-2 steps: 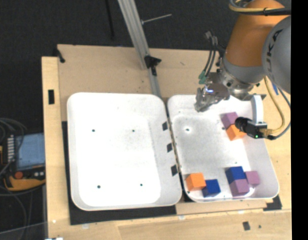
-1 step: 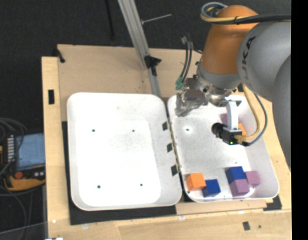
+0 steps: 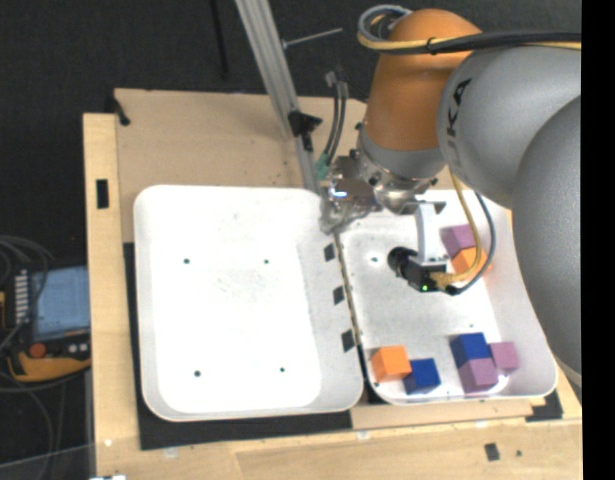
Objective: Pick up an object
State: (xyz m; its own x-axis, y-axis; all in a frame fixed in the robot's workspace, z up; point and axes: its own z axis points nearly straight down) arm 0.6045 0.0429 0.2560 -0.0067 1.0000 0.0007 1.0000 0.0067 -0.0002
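My gripper [image 3: 338, 206] hangs over the far left corner of the right bin [image 3: 382, 298], close to the edge shared with the left bin [image 3: 227, 288]. Nothing shows beneath it. A lilac block [image 3: 457, 239] lies just right of the wrist, with an orange piece [image 3: 468, 260] beside it, partly behind a yellow cable. Along the right bin's near rim sit an orange block [image 3: 391, 362], a small blue block [image 3: 422, 375], a larger blue block [image 3: 470, 348] and two purple blocks [image 3: 477, 373] [image 3: 505, 356].
The grey arm with its orange band [image 3: 417, 78] covers the right bin's far right part. A slanted metal rail [image 3: 272, 63] rises behind the bins. A blue device [image 3: 57, 303] with cables lies off the bench at left.
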